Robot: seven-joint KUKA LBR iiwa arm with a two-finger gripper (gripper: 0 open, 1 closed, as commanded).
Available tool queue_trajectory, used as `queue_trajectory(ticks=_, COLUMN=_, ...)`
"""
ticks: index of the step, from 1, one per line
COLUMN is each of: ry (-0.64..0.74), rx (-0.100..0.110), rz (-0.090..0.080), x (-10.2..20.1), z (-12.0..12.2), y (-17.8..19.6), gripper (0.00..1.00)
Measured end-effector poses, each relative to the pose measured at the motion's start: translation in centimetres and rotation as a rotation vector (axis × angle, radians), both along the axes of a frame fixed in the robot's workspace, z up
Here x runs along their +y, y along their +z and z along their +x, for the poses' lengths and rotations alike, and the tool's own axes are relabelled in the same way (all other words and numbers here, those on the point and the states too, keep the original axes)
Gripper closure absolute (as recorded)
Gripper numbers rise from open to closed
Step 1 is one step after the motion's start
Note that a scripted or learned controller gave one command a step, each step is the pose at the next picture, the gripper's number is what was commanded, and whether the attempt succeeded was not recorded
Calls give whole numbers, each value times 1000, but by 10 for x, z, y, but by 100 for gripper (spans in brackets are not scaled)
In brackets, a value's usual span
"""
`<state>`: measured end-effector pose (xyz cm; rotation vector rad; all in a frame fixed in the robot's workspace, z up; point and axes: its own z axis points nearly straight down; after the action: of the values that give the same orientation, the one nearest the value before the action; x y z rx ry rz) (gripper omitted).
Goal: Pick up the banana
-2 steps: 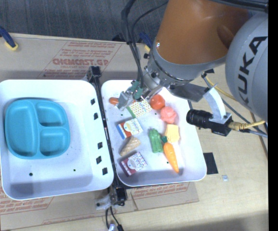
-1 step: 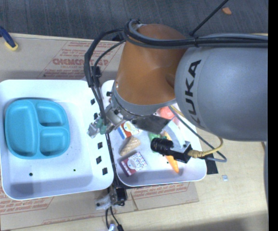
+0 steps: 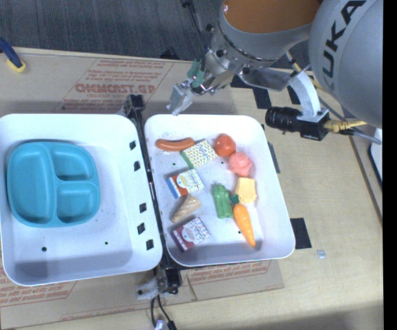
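Gripper (image 3: pixel 183 96) hangs above the far rim of the right bin (image 3: pixel 275 184), near its far-left corner; fingers point down and left, nothing seen between them, and whether they are spread or pressed together cannot be told from this angle. Grey arm (image 3: pixel 343 40) with orange band comes in from upper right. Right bin holds toy food: sausage (image 3: pixel 175 144) at far left, green-patterned box (image 3: pixel 198 152) just beside it, tomato (image 3: pixel 225 144), pink lumpy piece (image 3: pixel 240 163), yellow cheese wedge (image 3: pixel 246 190), green vegetable (image 3: pixel 222 201), carrot (image 3: pixel 245 224) near the front right, a small carton (image 3: pixel 185 182) mid-bin, another small carton (image 3: pixel 191 233) at the front left. Banana (image 3: pixel 185 208), pale tan, lies tilted between the two cartons, left of centre, well apart from the gripper. Left bin (image 3: pixel 20 267) holds a blue divided plate (image 3: pixel 51 182) toward its left side. Both bins sit on printed cardboard (image 3: pixel 116 81) over a tan surface (image 3: pixel 336 253); dark carpet (image 3: pixel 82 12) beyond.
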<state>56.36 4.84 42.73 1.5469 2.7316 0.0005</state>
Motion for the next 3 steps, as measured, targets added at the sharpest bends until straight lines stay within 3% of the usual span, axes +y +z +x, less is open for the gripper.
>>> queue_trajectory(ticks=1, ry=177, rx=6, rz=0, x=33, z=11, y=-142, gripper=100)
queue_trajectory(ticks=2, ry=-512, rx=5, rz=0, x=72, z=-16, y=-133, gripper=100)
queue_trajectory(ticks=3, ry=-375, rx=-1, rz=0, x=-31, z=-55, y=14, gripper=100)
